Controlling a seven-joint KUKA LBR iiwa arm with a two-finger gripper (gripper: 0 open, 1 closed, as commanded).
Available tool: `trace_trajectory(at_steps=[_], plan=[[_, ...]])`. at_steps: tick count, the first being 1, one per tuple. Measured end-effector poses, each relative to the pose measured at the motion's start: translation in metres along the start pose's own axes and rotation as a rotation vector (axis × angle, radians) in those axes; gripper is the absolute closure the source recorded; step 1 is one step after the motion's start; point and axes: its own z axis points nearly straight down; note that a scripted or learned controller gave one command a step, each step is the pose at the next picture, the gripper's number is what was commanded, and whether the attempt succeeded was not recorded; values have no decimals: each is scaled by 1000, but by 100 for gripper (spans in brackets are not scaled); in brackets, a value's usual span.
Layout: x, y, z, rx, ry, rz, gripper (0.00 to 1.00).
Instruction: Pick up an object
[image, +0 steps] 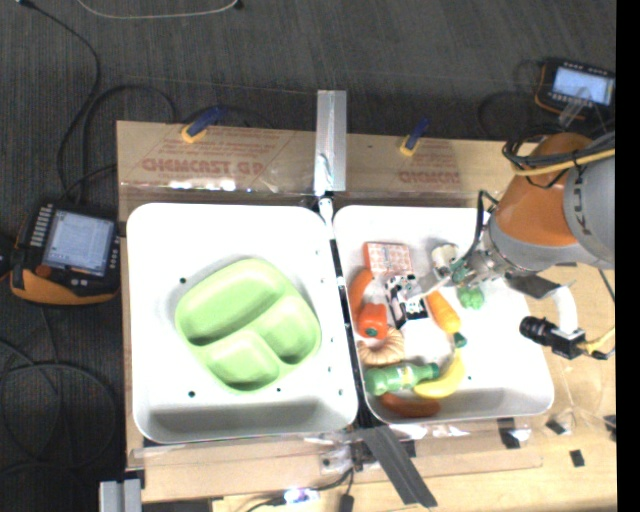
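The desk (150, 160) is a brown board on dark carpet with loose black cables, and it bears two white bins side by side. Taking the right bin (520, 385) as the landmark: the left bin (150, 400) touches its left wall and holds a green divided tray (248, 322). Faint red lettering on the board behind the left bin is too blurred to read. A handheld screen unit (65, 250) lies on the carpet far to the left.

The grey arm with its orange band (535, 215) reaches over the right bin's far right side, its hand (455, 272) low over the bin's middle; I cannot tell how its grip stands.

Within the right bin lie an orange carrot (443, 312), a banana (448, 375), a green bottle (392, 379) and a red packet (388, 258).
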Motion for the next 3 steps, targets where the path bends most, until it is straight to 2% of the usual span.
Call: trace_trajectory(at_steps=[1,2,3], plan=[[-7,-3,15,7,7,-122,0],[-6,2,0,-4,5,-126,100],[-7,1,1,-1,4,-125,0]])
